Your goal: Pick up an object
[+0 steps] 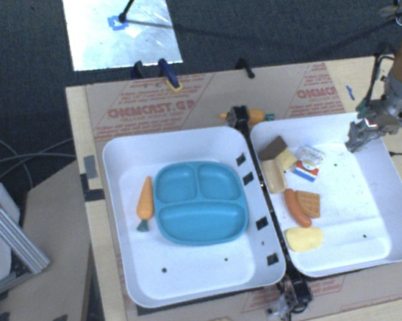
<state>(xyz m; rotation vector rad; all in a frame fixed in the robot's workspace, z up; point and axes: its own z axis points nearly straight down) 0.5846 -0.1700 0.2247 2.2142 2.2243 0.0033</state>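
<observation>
The right bin (pixel 385 201) holds a cluster of toy foods along its left side: a brown block (pixel 271 147), a pale yellow piece (pixel 288 161), a clear wrapper with red and blue print (pixel 307 165), a tan stick (pixel 274 176), a red sausage (pixel 297 207), a waffle square (pixel 309 202) and a yellow lump (pixel 304 238). My gripper (pixel 361 135) hangs over the upper right part of that bin, well right of the foods, with nothing seen between its fingers. The arm comes in from the right edge.
The left bin (pixel 139 276) carries a blue divided plate (pixel 197 202) and an orange carrot (pixel 144 201) beside its left rim. Black clips (pixel 248 179) line the seam between the bins. A shiny sheet (pixel 121 26) lies beyond the bench.
</observation>
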